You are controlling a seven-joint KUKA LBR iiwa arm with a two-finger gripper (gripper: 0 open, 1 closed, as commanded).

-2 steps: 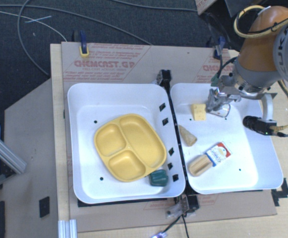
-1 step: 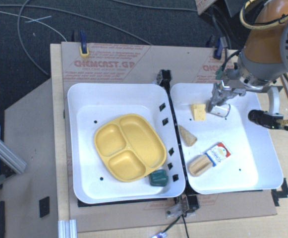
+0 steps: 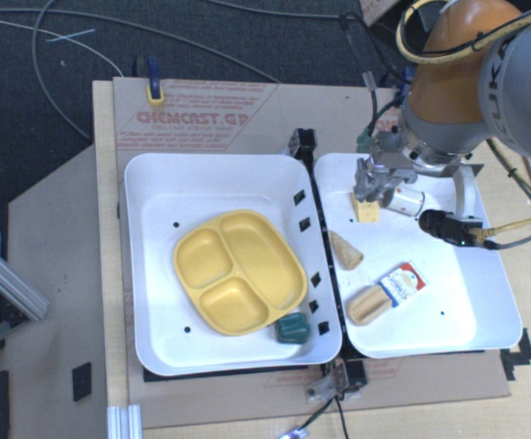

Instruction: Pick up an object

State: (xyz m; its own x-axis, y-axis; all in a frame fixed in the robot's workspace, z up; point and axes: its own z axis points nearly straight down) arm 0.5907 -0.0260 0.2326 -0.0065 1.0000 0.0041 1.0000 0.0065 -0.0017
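Observation:
My gripper (image 3: 372, 194) hangs over the back left part of the right bin (image 3: 484, 318). Directly below its tip lies a small yellow block (image 3: 367, 212), touching or nearly touching it. Further forward in the same bin rest a tan wedge (image 3: 345, 250), a tan roll (image 3: 367, 305) and a red, white and blue packet (image 3: 402, 283) that leans against the roll. In the left bin (image 3: 146, 245) lies a yellow divided plate (image 3: 239, 271), with a dark green object (image 3: 292, 328) at its front right corner.
The grey arm with its orange band (image 3: 461, 58) reaches in from the upper right over the back of the right bin. A black connector and cables (image 3: 448, 227) hang off the wrist. A black divider (image 3: 320, 245) separates the bins.

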